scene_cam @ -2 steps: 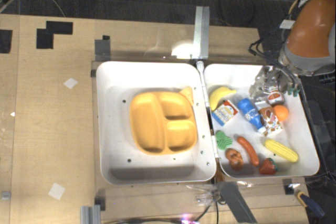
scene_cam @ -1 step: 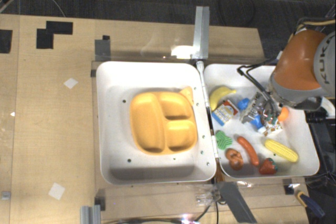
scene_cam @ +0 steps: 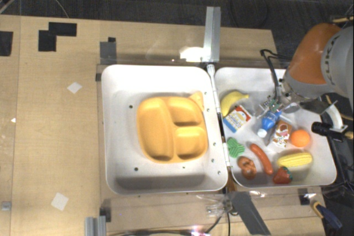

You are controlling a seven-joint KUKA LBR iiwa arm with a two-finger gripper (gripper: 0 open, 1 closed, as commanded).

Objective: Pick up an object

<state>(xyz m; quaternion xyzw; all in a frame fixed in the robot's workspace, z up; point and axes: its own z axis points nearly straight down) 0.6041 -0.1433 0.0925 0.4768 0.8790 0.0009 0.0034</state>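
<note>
The right bin (scene_cam: 326,177) holds several toy foods. A yellow banana (scene_cam: 232,99) lies at its back left, with a small red and white carton (scene_cam: 237,118) just in front of it. A blue bottle (scene_cam: 267,122) sits near the middle, and my gripper (scene_cam: 276,103) hangs directly above its top end. To the right are an orange (scene_cam: 300,138) and a corn cob (scene_cam: 295,160). A sausage (scene_cam: 261,157), a green piece (scene_cam: 235,147) and a strawberry (scene_cam: 282,175) lie toward the front.
In the left bin (scene_cam: 119,174) lies a yellow compartment tray (scene_cam: 168,129). A metal post (scene_cam: 212,36) stands behind the divider between the bins. The grey arm with its orange band (scene_cam: 310,55) reaches in over the right bin's far right corner.
</note>
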